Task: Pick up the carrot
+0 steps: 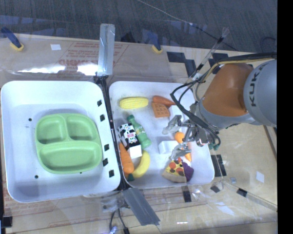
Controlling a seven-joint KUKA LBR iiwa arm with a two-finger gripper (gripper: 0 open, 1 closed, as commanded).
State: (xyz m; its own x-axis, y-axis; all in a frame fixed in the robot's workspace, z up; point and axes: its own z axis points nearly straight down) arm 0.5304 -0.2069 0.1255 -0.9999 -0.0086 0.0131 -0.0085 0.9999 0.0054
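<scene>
Against the left wall of the right bin [205, 177], the carrot [126, 159] is lying beside the banana [142, 165] and bottle [138, 131], crowding the approach. Well apart, the gripper [181, 139] is hanging over the bin's right side; whether its fingers are spread or pinching cannot be told.

Light is even and fairly bright, seemingly from overhead. Both white bins [19, 130] are close to washed out, with soft grey shadows along their inner walls. A white glare streak lies on the clear sheeting [63, 67] behind the left bin. The picture is coarse and slightly soft; small items in the right bin blur together.
</scene>
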